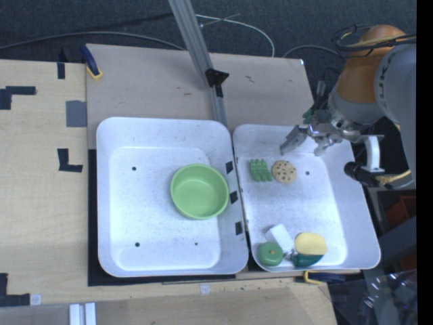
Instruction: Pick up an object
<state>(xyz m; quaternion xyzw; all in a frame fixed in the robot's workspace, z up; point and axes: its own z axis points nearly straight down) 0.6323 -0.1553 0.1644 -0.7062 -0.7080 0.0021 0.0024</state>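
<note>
Green bowl upright in left bin. Right bin — ridged green piece just beside speckled cookie (upper part); white block, green round item, yellow item clustered at near edge.

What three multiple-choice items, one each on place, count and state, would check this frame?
1. Where is the green bowl?
A. In the left bin
B. In the right bin
C. On the bench outside both bins

2. How many things lie bunched at the right bin's near edge?
A. One
B. Two
C. Four

3. What is the end effector holding?
A. The cookie
B. The green ridged piece
C. Nothing

Answers:
1. A, the bowl sits alone in the left bin.
2. C, a green round piece, a white block, a yellow piece and a teal piece bunch there.
3. C, the spread fingers have nothing between them, with the cookie lying apart on the bin floor.
</note>
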